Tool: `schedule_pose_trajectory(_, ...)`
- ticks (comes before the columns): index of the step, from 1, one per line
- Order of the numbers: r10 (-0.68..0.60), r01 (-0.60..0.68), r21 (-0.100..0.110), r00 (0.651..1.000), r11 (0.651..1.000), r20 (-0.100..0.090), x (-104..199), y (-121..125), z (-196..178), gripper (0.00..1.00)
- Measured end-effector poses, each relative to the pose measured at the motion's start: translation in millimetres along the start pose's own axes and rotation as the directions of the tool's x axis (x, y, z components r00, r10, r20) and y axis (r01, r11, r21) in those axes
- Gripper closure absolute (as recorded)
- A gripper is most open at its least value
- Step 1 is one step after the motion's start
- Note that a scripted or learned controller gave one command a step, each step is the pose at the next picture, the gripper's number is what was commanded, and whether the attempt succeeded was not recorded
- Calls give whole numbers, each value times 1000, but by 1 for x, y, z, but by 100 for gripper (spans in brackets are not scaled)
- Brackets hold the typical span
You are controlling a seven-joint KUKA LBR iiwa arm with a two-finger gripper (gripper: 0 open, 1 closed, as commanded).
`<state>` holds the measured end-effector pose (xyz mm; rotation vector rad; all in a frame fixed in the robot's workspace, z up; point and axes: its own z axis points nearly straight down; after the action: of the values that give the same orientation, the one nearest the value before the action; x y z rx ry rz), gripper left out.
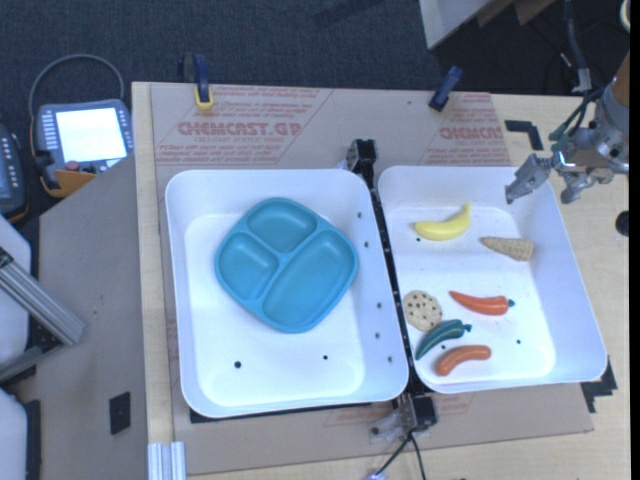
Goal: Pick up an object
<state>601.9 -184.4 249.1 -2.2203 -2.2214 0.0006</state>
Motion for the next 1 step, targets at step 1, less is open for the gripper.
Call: schedule_pose_trajectory(1, 0, 0, 2, 1000, 1000, -1, -2, 7, 44, 0)
